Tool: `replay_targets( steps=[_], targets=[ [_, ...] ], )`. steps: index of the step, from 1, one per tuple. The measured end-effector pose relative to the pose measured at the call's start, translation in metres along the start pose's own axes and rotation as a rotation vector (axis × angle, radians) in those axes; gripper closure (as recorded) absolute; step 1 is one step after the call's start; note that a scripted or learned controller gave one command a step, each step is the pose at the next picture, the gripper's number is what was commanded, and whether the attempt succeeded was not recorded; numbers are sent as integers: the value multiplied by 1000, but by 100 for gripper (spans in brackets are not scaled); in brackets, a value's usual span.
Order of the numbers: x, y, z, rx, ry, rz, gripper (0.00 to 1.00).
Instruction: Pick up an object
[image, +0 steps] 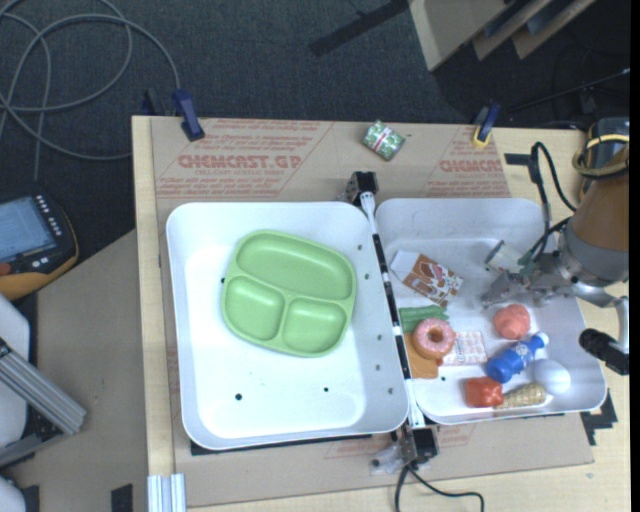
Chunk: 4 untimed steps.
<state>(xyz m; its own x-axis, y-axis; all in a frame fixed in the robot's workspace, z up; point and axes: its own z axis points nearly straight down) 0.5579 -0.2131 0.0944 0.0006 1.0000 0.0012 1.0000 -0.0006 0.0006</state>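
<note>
Gripper (505, 278) is hanging low over the right bin (450, 215), fingers seemingly spread with nothing between them, though blur is making this uncertain. Just below it, nearly touching, the pink ball (512, 321) is lying nearest.

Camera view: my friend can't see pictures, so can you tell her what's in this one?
A grey robot arm reaches from the right over the right bin, which holds toy food: a pink donut, a red ball, a blue bottle and a snack packet. The left bin holds a green divided plate.
</note>
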Motion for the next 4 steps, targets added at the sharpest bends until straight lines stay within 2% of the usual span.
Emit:
replay_targets(
  steps=[1,2,3,4],
  targets=[
    [42,-49,10,2,0,-1,0],
    [50,-20,10,-1,-2,-1,0],
    [50,-20,0,-3,-2,0,100],
    [96,14,-61,-1,-1,-3,100]
  ],
)
